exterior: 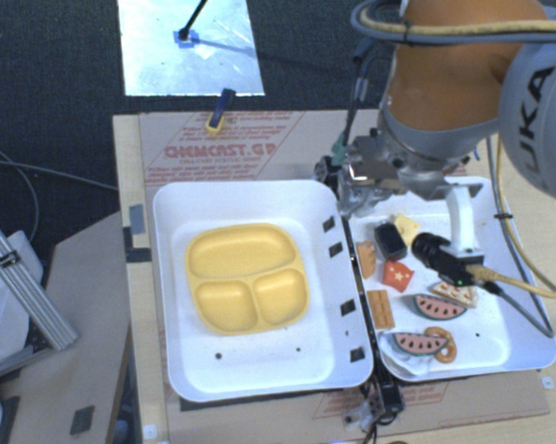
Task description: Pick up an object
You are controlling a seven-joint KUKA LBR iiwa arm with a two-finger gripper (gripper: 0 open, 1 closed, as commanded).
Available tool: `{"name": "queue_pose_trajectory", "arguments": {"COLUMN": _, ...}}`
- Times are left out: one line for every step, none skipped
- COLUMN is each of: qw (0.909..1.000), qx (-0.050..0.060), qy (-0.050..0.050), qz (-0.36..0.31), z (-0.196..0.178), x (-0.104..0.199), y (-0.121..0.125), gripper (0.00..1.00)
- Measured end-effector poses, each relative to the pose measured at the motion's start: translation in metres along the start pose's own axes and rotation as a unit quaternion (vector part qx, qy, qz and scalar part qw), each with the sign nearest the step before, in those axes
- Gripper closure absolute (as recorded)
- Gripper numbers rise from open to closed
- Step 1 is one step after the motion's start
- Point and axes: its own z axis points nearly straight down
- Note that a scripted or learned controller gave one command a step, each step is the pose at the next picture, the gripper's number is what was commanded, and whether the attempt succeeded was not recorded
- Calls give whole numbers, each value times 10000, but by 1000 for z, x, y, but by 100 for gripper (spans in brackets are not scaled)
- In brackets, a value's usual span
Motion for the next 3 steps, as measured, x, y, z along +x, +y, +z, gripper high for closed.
{"name": "queue_pose_trajectory", "arguments": {"qw": 10000, "qx": -45, "qy": -8, "qz": 37, "z": -151, "x": -2, "y": 23, "gripper": 100}}
{"name": "queue_pose_trajectory", "arguments": {"qw": 9999, "qx": 119, "qy": -30, "qz": 10, "z": 5, "x": 84, "y": -1, "gripper": 100}}
{"name": "queue_pose_trajectory", "arguments": {"qw": 10000, "qx": 39, "qy": -17, "qz": 20, "z": -14, "x": 79, "y": 2, "gripper": 100}}
